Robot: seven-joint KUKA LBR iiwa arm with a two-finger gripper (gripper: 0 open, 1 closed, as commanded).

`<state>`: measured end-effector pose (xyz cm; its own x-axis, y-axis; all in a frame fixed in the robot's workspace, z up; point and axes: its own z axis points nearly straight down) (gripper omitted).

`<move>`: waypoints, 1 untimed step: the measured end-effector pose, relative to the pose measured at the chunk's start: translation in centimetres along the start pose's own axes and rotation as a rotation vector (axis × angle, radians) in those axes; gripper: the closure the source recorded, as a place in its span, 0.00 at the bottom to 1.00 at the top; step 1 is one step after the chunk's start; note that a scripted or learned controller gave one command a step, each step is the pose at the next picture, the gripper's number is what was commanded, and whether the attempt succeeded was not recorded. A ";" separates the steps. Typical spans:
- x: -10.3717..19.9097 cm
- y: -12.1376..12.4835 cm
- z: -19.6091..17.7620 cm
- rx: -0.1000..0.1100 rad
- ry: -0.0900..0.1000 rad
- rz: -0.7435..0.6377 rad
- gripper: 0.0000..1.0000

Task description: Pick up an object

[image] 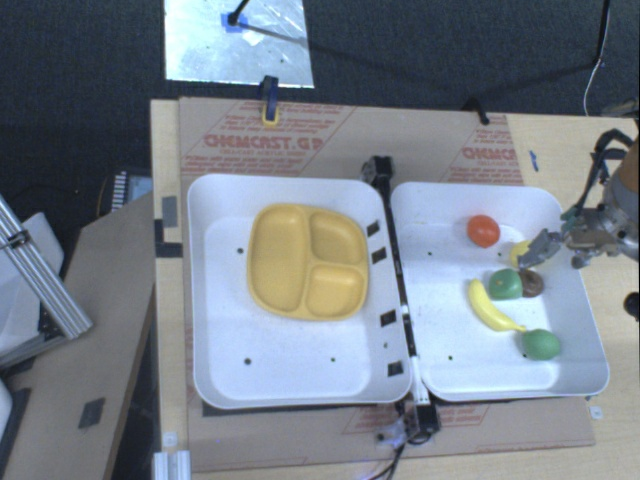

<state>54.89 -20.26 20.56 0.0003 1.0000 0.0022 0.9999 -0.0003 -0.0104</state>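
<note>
The right bin (450, 368) holds an orange-red ball (484, 230), a yellow banana (492, 308), a green fruit (505, 285) with a small brown piece (531, 284) touching its right side, and a green ball (541, 344) near the front right corner. My gripper (540, 251) reaches in from the right edge and hangs over the right side of that bin. It is just above the green fruit and the brown piece. A small yellow object (519, 255) peeks out at its tip, partly hidden by it.
The left bin (215, 368) holds a yellow divided plate (305, 261). A black divider with clips (393, 278) runs between the two bins. A shiny metal sheet (238, 26) lies on the dark floor behind the bench. An aluminium rail (40, 283) stands at the left.
</note>
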 end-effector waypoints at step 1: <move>0.1 0.3 -0.7 -0.011 -0.003 -0.004 0.00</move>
<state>55.20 -20.20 21.22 -0.0034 1.0000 -0.0005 1.0000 0.0034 0.0010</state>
